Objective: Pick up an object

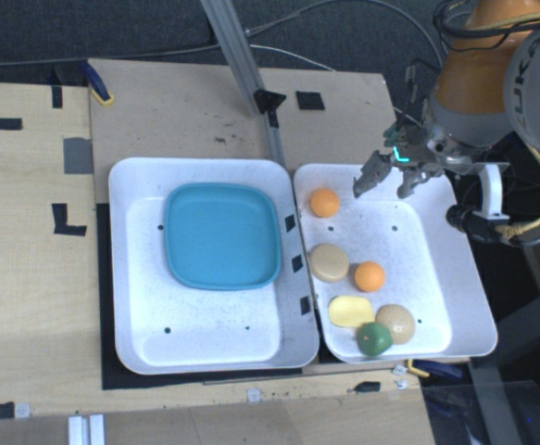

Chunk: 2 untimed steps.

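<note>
Your gripper (pixel 386 183) hangs with fingers apart, gripping nothing, over the right bin (pixel 455 276). An orange ball (pixel 324 202) sits just beside it, to its left.

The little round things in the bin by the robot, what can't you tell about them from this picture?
- Green ball: it covers part of the tan round piece and touches the yellow piece; their hidden edges can't be seen.
- All six pieces: too small and blurred in the camera view to say whether they are fruit, buns or toys.
- Gripper: it hovers over the right bin, its height unclear from above.
</note>
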Available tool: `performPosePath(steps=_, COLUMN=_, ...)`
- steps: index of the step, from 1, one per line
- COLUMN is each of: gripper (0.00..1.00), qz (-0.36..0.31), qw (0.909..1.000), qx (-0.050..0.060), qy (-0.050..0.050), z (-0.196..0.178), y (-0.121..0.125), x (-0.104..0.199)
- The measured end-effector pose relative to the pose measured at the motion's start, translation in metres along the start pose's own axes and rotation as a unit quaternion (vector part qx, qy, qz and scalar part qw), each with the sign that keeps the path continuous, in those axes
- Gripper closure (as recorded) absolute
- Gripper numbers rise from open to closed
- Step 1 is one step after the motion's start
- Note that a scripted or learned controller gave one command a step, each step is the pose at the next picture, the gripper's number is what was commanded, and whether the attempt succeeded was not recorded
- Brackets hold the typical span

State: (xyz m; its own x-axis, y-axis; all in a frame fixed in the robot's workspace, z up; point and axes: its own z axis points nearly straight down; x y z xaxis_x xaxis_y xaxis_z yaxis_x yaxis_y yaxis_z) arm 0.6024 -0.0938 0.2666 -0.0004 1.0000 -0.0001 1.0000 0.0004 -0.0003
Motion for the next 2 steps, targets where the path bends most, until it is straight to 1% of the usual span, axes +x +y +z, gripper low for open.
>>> performPosePath(steps=1, gripper=0.00, qz=0.000, qw=1.0000, qx=0.000, qy=0.000, z=0.000, y=0.000, x=0.000)
performPosePath(steps=2, gripper=0.00, qz=0.000, qw=1.0000, qx=0.002, qy=0.000, z=0.043, y=0.002, x=0.003)
